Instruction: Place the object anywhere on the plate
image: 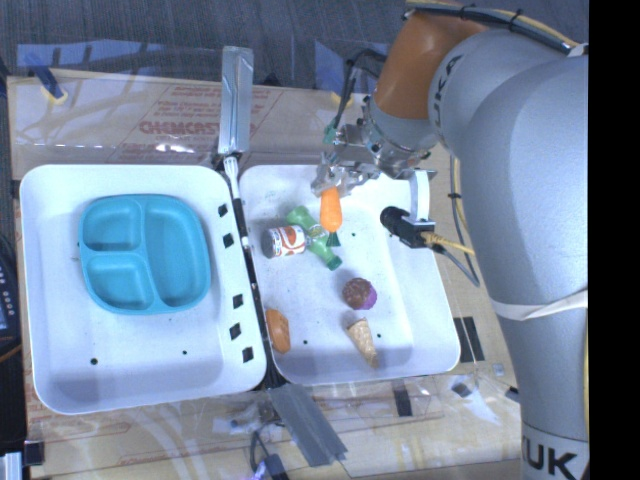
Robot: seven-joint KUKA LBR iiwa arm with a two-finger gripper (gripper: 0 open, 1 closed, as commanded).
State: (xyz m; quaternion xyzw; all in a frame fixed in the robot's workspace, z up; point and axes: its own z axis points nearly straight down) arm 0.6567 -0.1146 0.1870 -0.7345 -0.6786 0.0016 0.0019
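The tool [331, 186] sits over the far part of the right bin [435, 313], fingers pinching the top of an orange carrot [330, 210] that hangs upright. Below lie a green item [316, 236], a can [286, 240], a purple item [359, 292] and a cone [362, 338]. The blue plate [145, 253] rests in the left bin [60, 353].

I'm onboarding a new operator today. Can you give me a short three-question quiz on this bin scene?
1. True or false: the blue plate lies in the left bin.
2. What hangs just below the gripper? A) carrot B) can C) ice cream cone
3. Which item lies nearest the right bin's divider-side wall, low down?

Key: 1 true. 2 A, the carrot. 3 the bread roll.
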